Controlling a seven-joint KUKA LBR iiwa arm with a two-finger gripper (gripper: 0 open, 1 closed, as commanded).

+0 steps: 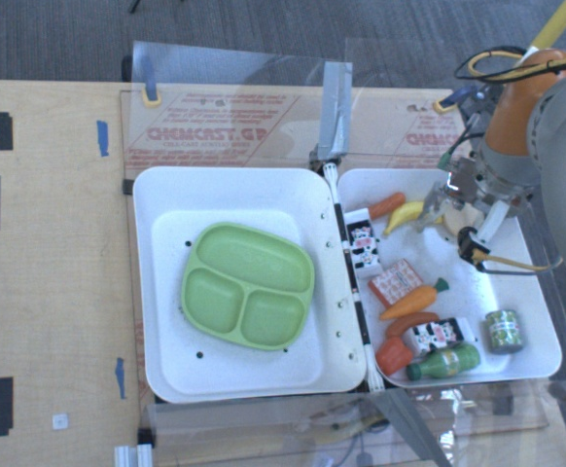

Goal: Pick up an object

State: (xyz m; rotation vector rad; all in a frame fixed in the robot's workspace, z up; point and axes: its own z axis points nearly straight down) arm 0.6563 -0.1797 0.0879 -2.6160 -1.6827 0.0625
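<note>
The right bin (541,353) holds several toy groceries. At its back lie a small orange carrot (387,204) and a yellow banana (404,216), with a black-and-white carton (362,242) beside them. Further forward are a red-and-white packet (396,282), a larger carrot (414,300), a second carton (434,334), a red piece (392,355), a green bottle (445,361) and a green can (503,329). My gripper (441,208) is low over the back of this bin, just right of the banana. Nothing shows as held in it.
The left bin (157,222) carries a green divided plate (248,285). A clear plastic wall (336,105) rises behind the bins. The arm (516,125) and its cables cover the right bin's back right corner.
</note>
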